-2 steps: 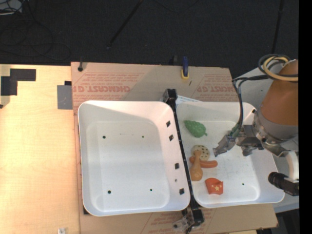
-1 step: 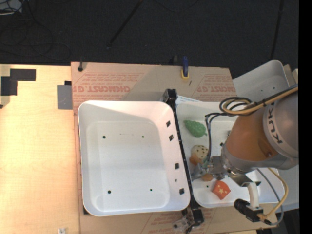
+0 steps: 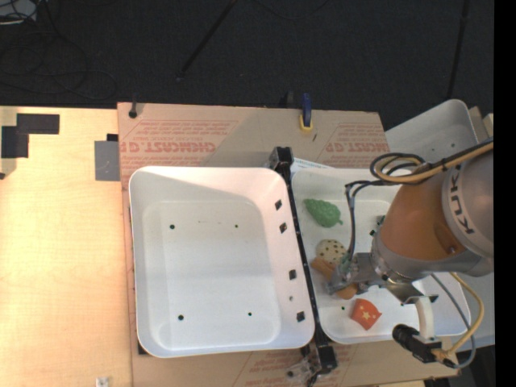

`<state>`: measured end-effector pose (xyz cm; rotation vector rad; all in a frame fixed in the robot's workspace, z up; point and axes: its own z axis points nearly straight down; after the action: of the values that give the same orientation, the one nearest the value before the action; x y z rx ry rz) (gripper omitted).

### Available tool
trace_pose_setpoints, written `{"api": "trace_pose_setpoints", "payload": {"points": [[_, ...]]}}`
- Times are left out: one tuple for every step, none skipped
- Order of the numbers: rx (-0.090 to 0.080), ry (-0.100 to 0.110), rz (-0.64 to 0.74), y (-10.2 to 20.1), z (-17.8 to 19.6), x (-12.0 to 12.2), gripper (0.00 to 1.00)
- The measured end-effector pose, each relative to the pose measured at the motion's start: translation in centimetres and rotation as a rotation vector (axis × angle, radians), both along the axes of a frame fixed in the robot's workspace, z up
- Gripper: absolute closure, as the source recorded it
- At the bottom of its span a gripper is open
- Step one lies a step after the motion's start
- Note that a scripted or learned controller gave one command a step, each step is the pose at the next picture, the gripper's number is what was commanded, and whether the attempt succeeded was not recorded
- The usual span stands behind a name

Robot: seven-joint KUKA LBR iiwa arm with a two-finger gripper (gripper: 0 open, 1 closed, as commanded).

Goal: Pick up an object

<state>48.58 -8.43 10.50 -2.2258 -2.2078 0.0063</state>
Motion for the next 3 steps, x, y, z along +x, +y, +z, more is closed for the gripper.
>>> {"api": "trace_pose_setpoints", "payload": {"points": [[-0.001, -0.006, 0.004, 0.1, 2.9, -1.1, 1.0], [0.002, -0.009, 0.017, 8.1, 8.5, -1.0, 1.0], [0.0, -0.004, 0.016, 14.9, 9.8, -1.1, 1.0]]}}
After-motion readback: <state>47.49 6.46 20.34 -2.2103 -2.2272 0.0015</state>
